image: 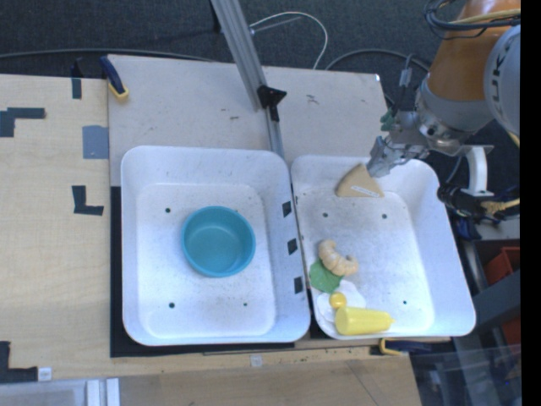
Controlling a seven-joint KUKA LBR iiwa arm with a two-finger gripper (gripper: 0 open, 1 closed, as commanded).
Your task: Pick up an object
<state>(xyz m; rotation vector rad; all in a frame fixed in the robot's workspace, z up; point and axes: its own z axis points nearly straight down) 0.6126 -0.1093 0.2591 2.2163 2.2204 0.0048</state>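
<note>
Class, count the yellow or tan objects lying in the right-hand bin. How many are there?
3: a tan wedge at the far edge beside the gripper, a curled tan piece mid-bin, and a yellow block at the near edge. None looks hidden.

Teal bowl point(219, 241), yellow bottle point(363, 320), tan wedge point(358, 183)

Blue bowl point(219, 241) in left bin point(135, 227), jaws point(382, 161) touching tan wedge point(358, 182)

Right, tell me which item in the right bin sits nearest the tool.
The tan wedge at the right bin's far end, right beside the tool. The croissant-like piece, green piece and yellow cylinder lie toward the near end.
</note>
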